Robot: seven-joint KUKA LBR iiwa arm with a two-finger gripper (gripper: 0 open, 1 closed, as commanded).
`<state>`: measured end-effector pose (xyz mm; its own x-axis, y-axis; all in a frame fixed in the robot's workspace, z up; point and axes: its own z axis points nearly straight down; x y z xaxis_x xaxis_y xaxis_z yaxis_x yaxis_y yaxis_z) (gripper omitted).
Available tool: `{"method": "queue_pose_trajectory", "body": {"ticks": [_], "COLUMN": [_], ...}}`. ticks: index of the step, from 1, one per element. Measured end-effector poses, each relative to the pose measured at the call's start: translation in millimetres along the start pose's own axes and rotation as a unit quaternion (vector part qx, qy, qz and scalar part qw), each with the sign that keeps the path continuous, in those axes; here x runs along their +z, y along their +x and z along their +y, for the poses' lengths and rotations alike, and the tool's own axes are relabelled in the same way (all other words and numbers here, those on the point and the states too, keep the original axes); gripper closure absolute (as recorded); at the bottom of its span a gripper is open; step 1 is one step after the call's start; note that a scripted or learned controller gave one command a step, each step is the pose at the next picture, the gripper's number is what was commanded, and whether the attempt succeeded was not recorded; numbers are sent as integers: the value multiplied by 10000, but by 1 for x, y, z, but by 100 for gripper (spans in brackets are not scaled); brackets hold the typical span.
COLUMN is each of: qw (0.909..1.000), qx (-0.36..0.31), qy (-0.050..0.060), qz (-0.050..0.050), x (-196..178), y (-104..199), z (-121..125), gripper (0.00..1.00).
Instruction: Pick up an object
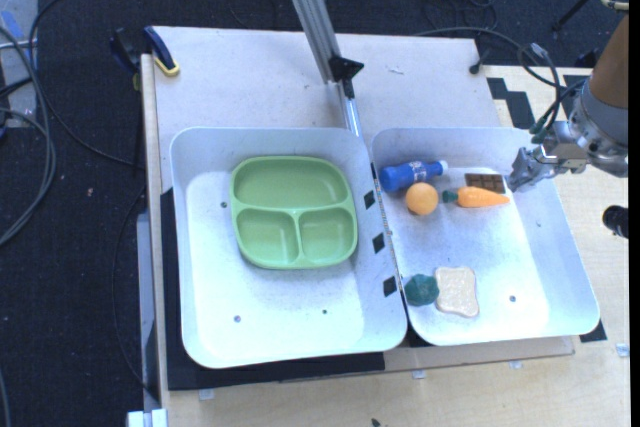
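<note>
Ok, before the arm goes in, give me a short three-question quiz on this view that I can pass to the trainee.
1. True or false: the green divided plate lies in the same bin as the carrot.
2. Which item lies closest to the hand? A) blue bottle B) slice of bread C) brown block
3. Fill in: the small green item lies right beside the ____.

Key
1. False: the plate is in the left bin, the carrot in the right bin.
2. C
3. slice of bread
</note>
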<state>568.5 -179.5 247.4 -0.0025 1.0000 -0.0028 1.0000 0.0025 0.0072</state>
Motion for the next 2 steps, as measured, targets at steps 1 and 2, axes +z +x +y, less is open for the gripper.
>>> {"method": "queue_pose_trajectory", "body": {"ticks": [1,2], "qw": [10000,10000], "qx": [-22,-25], "qy": [20,36], "qz": [19,22], "x": [-8,6], "y": [52,106], "z": [14,31], "gripper": [100,100]}}
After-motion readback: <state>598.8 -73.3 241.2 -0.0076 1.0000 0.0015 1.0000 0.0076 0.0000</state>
